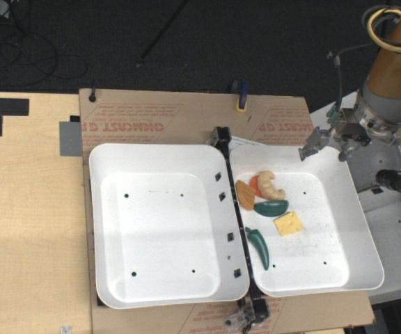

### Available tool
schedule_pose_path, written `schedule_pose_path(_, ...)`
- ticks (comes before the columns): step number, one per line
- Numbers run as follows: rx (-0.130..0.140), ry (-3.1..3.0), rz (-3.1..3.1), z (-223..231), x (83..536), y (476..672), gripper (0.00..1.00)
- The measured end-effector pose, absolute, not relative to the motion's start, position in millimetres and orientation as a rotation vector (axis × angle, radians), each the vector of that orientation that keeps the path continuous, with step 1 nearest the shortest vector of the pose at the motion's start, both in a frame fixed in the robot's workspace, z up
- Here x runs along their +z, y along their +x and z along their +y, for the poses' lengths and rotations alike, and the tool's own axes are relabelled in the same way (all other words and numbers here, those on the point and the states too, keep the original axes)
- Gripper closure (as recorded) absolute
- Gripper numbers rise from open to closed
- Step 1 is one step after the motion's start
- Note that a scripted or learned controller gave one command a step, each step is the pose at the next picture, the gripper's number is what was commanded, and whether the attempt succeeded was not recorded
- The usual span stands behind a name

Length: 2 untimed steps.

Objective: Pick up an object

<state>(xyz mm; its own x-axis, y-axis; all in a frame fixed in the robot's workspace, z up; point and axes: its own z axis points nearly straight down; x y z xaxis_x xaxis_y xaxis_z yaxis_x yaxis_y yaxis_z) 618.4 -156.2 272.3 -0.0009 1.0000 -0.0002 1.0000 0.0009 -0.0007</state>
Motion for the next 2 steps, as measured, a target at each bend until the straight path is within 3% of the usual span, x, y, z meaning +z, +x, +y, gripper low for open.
schedule_pose_path(1,0.015,-2.208,-2.211,-133,86,575.2,0.00)
schedule_pose_path(2,0.005,-2.222,-2.214,-137,105,579.4,1.00)
